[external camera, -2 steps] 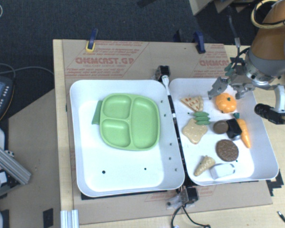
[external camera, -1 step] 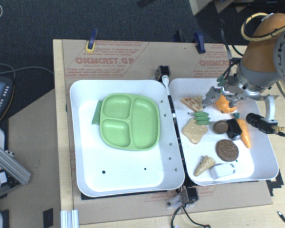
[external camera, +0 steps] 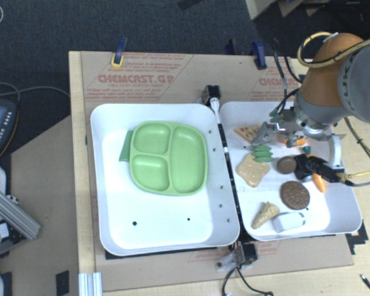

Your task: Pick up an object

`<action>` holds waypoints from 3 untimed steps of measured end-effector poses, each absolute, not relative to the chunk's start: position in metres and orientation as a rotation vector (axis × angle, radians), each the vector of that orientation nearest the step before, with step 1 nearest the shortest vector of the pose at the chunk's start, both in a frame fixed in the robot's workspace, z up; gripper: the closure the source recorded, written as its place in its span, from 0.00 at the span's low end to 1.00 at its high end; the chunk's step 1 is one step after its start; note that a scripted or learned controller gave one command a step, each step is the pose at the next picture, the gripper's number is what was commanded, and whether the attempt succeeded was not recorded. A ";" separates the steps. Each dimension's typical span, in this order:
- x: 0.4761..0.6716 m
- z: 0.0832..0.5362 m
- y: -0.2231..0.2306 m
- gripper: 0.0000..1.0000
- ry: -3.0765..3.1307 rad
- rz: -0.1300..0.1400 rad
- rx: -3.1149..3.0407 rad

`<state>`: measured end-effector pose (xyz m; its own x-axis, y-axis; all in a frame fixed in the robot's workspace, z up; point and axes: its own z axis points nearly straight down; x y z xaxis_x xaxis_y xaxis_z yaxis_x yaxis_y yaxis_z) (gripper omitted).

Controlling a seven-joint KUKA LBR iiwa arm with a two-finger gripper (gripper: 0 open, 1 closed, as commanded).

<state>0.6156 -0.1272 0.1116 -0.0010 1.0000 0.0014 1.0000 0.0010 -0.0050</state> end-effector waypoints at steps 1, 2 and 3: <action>0.615 0.083 -0.126 0.00 -2.219 0.004 -2.218; 0.616 0.096 -0.127 1.00 -2.221 0.000 -2.222; 0.607 0.152 -0.127 1.00 -2.224 -0.004 -2.226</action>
<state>0.6074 -0.1273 0.1520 0.0011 1.0000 -0.0017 1.0000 -0.0011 0.0054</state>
